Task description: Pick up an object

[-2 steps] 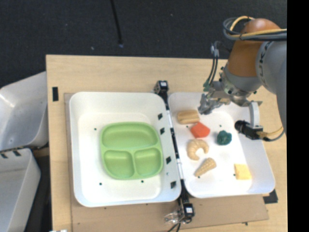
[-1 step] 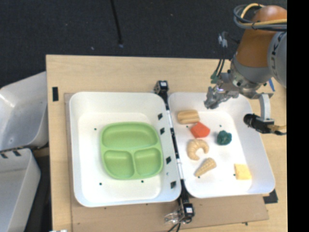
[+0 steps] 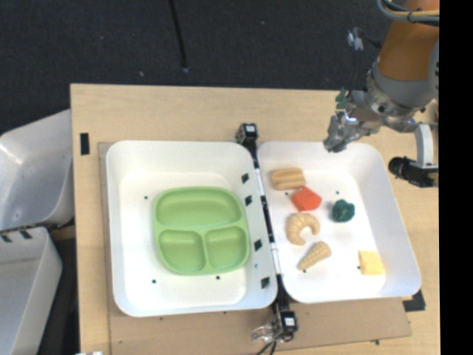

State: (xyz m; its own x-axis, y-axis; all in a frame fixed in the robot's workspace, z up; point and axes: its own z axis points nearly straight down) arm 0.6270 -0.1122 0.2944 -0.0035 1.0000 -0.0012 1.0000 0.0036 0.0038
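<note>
Gripper (image 3: 336, 142) hangs over far edge of right bin (image 3: 395, 198) — finger state cannot be told, nothing seen held. Bin contents: bread roll (image 3: 287, 177), red piece (image 3: 306, 198), croissant (image 3: 301, 227), green piece (image 3: 342, 211), cone (image 3: 315, 256), yellow block (image 3: 371, 262). Left bin (image 3: 126, 220) — green tray (image 3: 200, 229).

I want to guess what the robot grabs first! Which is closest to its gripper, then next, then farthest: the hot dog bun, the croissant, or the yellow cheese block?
From the gripper, in the camera view:
1. Hot dog bun, at the right bin's top, just below-left of the gripper.
2. Croissant, mid-bin, lower down.
3. Yellow cheese block, near the bin's bottom right corner.
</note>
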